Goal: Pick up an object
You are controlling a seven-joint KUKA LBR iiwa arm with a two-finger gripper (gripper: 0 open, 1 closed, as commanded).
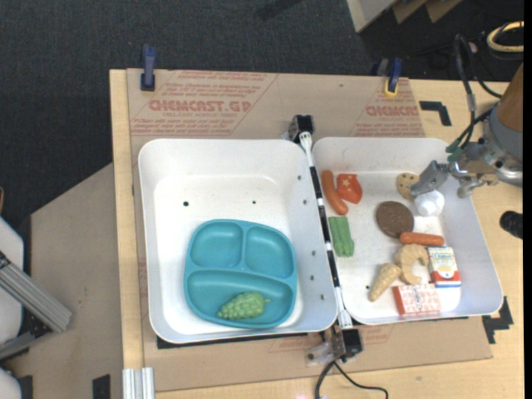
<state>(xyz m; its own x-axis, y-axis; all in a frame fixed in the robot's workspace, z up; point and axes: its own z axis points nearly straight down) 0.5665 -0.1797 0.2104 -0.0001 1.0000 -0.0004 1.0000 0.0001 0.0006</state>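
The right bin (478, 231) holds several toy foods. An orange carrot (331, 191) and a red pepper (349, 188) lie at its left. Below them is a green pickle (341, 235). A brown round patty (393, 218) sits in the middle, with a cookie (406, 182) above it. An orange sausage (422, 239), a tan drumstick (386, 279), a small carton (444, 267) and a red box (417, 300) lie lower right. My gripper (445, 183) hangs over the bin's upper right, just above a small white object (428, 203).
The left bin (166, 223) carries a blue divided plate (241, 268) with green grapes (243, 306) in its front section. A black hinge strip (320, 214) runs between the bins. Cables hang at the far right beside the arm (507, 140).
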